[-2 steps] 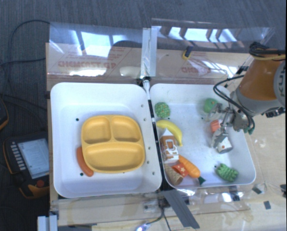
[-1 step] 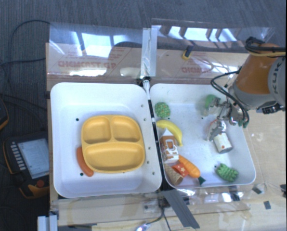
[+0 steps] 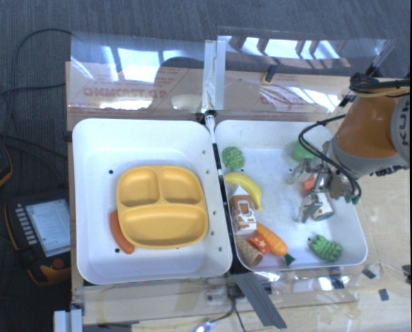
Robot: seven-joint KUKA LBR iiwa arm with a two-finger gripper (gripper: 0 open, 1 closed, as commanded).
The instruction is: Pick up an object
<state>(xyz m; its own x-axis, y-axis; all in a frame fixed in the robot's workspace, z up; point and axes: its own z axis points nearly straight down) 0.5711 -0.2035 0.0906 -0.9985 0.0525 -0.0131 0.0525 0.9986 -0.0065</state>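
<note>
Object to lift: none yet chosen or raised; pick not done. Near rim of right bin [image 3: 358, 251]: green knobbly toy [image 3: 325, 247], carrot [image 3: 273, 241], small carton [image 3: 243, 215]. Mid: my hand [image 3: 315, 200] low over the floor, fingers' state I cannot tell; an orange piece [image 3: 307, 182] beside it. Banana [image 3: 246, 187], green ball [image 3: 233, 158] beyond. Left bin [image 3: 95, 144]: yellow divided plate [image 3: 162, 206], sausage [image 3: 120, 234]. Items well apart; little obstructs.

Yellow plate [image 3: 162, 215] hides most of red sausage [image 3: 119, 234].

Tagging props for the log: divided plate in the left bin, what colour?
Yellow-orange, plain, on the divided plate; the camera view shows it clearly.
</note>
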